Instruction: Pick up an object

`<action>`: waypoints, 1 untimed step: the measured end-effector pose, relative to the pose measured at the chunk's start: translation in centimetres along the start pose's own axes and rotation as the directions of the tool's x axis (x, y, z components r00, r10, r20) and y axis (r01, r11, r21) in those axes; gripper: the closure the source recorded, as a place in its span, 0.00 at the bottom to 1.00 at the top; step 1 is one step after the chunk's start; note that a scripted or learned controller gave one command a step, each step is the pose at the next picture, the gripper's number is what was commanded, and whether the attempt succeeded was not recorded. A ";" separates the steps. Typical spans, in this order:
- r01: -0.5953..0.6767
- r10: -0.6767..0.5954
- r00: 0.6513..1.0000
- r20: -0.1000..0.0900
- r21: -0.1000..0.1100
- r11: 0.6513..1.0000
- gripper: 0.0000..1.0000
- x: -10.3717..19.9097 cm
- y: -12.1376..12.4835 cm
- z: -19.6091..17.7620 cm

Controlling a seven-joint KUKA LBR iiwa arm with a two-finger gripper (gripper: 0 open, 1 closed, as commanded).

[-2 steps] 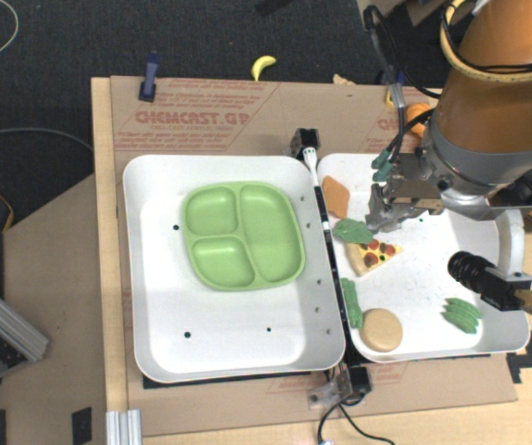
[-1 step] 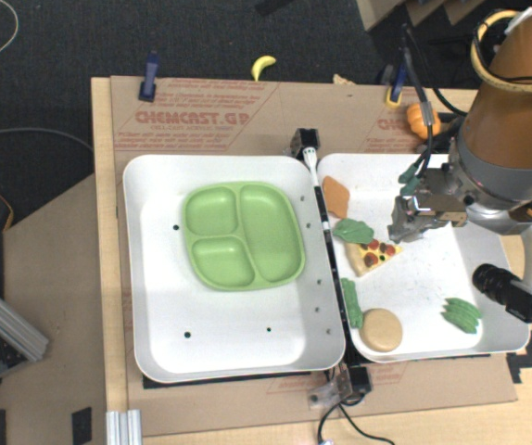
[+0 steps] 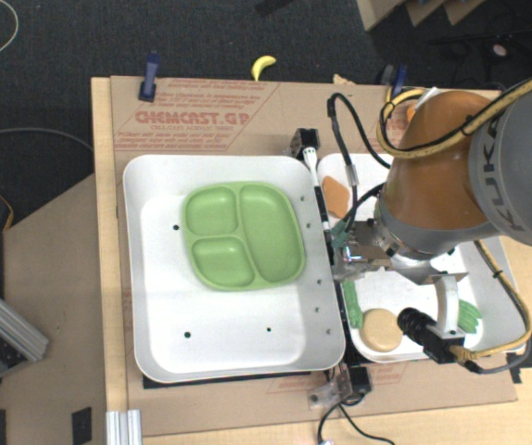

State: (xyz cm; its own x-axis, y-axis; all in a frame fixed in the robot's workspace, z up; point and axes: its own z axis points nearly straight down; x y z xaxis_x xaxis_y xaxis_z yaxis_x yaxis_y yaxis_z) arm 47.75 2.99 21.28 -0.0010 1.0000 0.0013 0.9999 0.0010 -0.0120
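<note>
With the arm (image 3: pixel 451 184) low over the right bin (image 3: pixel 500 318), it should come down straight over one object, such as the round bun (image 3: pixel 381 330).

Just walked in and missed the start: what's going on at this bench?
A KUKA arm reaches in from the right and hangs over the right bin, where a tan round object, an orange piece and green items lie. The left bin holds a green divided plate. No object visibly lifted yet.
</note>
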 end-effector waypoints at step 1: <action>0.006 -0.006 1.000 -0.005 -0.032 0.999 1.00 5.8 0.1 -20.1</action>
State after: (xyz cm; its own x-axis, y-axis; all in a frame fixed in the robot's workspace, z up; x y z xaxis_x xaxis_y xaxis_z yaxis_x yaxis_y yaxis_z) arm 48.10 8.73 41.43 -0.0069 1.0000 0.0063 0.9998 0.0068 0.0197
